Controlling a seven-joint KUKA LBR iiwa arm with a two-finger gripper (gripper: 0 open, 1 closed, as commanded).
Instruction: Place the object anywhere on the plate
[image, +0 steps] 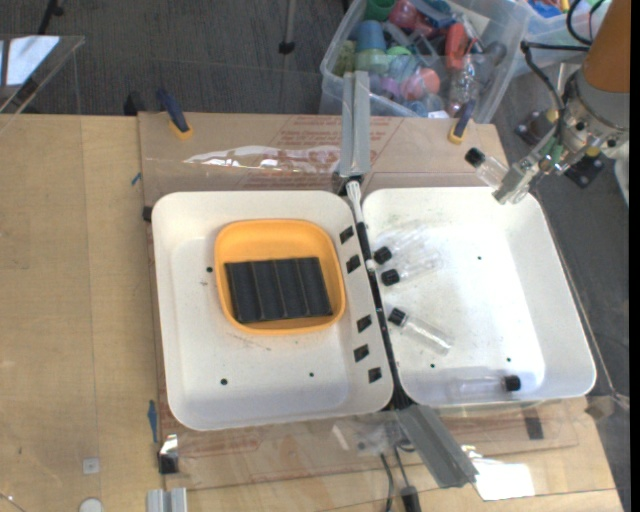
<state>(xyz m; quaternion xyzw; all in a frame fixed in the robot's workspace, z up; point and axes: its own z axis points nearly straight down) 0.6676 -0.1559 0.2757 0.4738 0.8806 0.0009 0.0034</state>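
An orange plate lies in the left bin, with a black ridged block resting on it. My gripper hangs over the far right corner of the right bin, well to the right of the plate. A clear vial with a black cap sticks out from between its fingertips toward the upper left, and the fingers are shut on it. The vial is lifted off the bin floor.
Several more clear vials with black caps lie in the right bin: two near the divider, one in the middle, one at the front. A clear tub of colourful toys stands behind the bins.
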